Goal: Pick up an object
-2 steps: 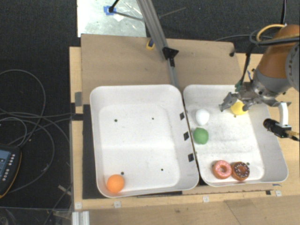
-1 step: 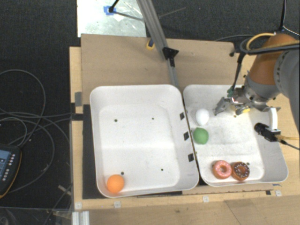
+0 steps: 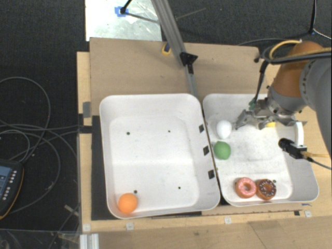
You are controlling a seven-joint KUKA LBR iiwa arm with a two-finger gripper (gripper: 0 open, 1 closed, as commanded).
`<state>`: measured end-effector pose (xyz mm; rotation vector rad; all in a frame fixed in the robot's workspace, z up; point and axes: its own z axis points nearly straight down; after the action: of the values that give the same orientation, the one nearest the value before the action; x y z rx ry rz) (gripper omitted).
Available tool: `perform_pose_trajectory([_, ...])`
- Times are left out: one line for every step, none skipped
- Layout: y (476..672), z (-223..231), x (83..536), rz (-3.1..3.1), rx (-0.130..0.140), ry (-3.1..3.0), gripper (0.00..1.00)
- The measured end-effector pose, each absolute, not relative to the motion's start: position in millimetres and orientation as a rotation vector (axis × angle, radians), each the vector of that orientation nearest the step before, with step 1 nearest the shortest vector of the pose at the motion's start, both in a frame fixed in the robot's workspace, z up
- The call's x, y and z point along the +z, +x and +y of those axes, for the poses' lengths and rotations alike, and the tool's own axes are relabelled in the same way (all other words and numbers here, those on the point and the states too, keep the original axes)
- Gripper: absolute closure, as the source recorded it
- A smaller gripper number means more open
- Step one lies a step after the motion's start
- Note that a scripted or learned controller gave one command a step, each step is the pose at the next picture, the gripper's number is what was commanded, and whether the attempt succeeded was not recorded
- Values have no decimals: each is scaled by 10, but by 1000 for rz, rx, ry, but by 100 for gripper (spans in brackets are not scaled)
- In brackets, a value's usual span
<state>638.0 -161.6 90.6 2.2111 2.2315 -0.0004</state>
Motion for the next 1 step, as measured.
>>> perform_pose_trajectory([6391, -1617, 1022, 2232, 2, 2206, 100])
